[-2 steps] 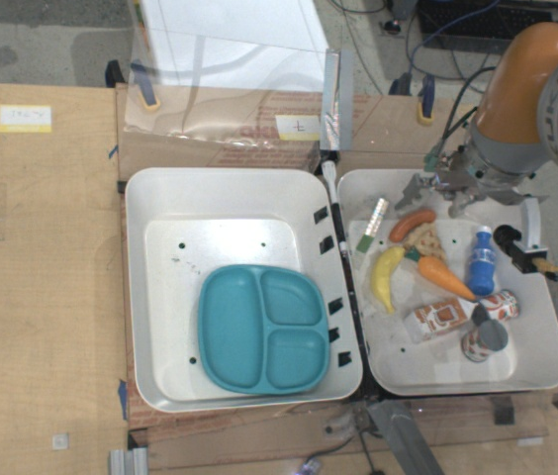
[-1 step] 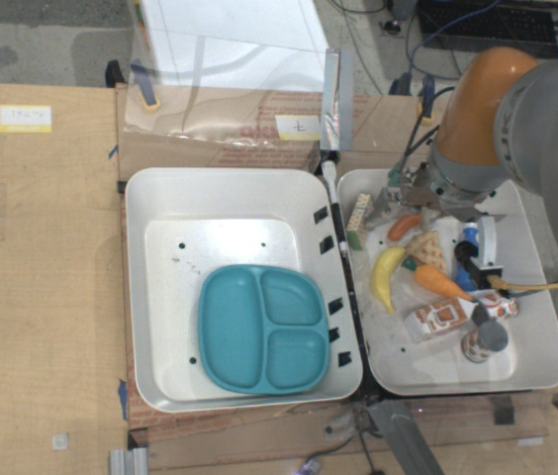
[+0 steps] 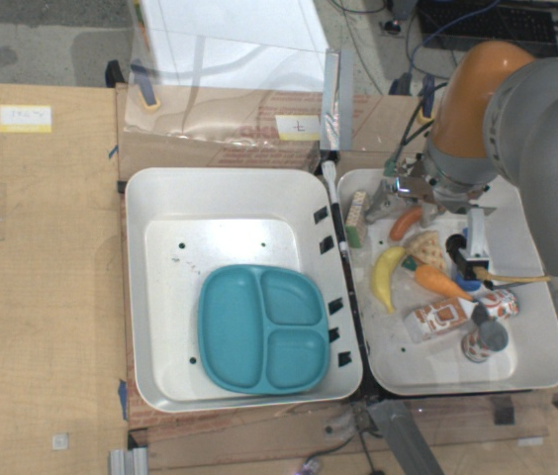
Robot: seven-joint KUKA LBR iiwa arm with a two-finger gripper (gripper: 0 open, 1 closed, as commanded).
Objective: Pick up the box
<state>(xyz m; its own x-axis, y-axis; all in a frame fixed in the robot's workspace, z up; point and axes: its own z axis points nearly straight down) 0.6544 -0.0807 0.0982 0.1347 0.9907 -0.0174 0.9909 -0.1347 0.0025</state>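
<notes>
The fingers [image 3: 392, 196], open or closed I cannot tell, hang over the right bin [image 3: 541, 359] near the tan box [image 3: 356, 216].

Bright, even overhead light; soft shadows; mildly soft focus

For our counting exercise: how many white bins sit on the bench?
2. The left bin holds a blue plate; the right bin, partly covered by the arm, holds a banana, a box and more.
</notes>
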